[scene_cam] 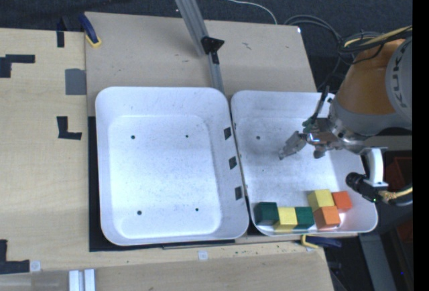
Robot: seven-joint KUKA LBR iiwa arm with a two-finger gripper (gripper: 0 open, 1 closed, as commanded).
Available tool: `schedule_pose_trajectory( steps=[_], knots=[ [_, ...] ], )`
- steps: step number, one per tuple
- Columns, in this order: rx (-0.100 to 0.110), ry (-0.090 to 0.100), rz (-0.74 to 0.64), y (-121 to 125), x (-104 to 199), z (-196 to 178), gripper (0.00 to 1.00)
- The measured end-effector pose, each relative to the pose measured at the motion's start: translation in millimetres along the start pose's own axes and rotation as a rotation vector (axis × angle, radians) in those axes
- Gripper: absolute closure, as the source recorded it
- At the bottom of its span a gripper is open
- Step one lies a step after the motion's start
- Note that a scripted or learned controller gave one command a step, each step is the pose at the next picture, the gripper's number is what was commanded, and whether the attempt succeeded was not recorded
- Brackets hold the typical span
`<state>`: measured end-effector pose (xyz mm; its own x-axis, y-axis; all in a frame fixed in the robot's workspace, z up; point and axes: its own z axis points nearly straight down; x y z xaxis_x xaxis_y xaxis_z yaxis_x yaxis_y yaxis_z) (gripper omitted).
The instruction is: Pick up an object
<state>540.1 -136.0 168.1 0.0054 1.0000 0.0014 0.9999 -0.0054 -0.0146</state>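
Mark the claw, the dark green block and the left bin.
claw [289, 149], camera view, between its fingertips.
dark green block [267, 211], camera view, top face.
left bin [104, 149], camera view, left rim.

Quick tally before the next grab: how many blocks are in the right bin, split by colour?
Green blocks: 2
Yellow blocks: 2
Orange blocks: 2
Total: 6, all along the near edge of the right bin.
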Motion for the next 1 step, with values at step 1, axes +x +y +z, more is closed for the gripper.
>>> schedule_pose_trajectory(
  steps=[1],
  knots=[
    [-0.006,-0.002,0.002,-51.1,-52.4,34.5,0.0]
  ],
)
